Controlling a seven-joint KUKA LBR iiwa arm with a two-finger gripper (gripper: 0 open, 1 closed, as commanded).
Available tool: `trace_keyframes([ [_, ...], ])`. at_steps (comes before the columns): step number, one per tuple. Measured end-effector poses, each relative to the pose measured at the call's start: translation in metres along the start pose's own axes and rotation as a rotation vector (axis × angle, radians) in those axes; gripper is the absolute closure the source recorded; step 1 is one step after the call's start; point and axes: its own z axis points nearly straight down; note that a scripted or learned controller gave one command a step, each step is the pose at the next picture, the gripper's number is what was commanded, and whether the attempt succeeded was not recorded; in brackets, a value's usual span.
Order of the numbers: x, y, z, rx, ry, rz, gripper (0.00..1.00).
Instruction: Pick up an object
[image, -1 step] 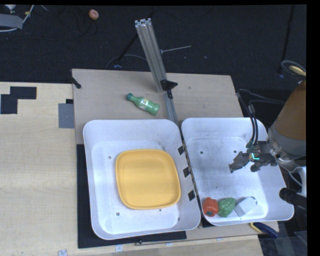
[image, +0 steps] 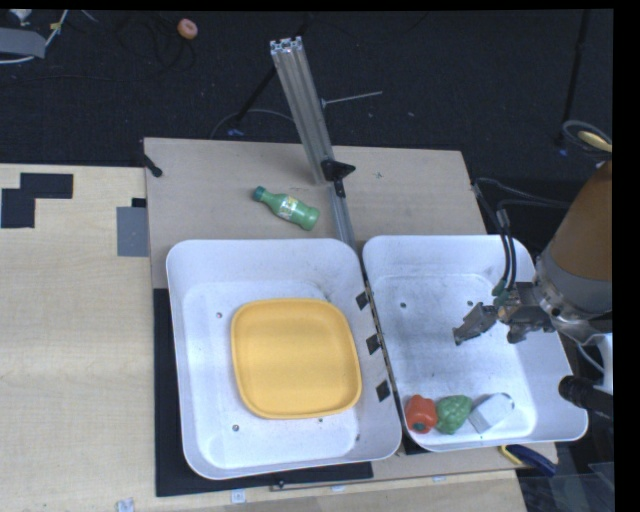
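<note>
Along the front wall of the right bin (image: 420, 262) lie three small things in a row: a red object (image: 421, 413), a green object (image: 453, 412) and a pale grey block (image: 490, 412). My gripper (image: 493, 328) hangs over the right half of that bin, behind the three objects and apart from them. It is open, with nothing between its fingers. The arm's orange band (image: 585, 230) comes in from the right edge.
A yellow square plate (image: 296, 357) lies flat in the left bin (image: 190, 330). A green bottle (image: 286, 207) lies on the bench behind the bins. A slanted aluminium post (image: 308, 95) rises near the bins' shared back corner.
</note>
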Motion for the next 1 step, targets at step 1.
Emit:
trace_keyframes([
  [1,0.0054,0.0081,0.0541,0.004,0.001,-0.001,0.00],
])
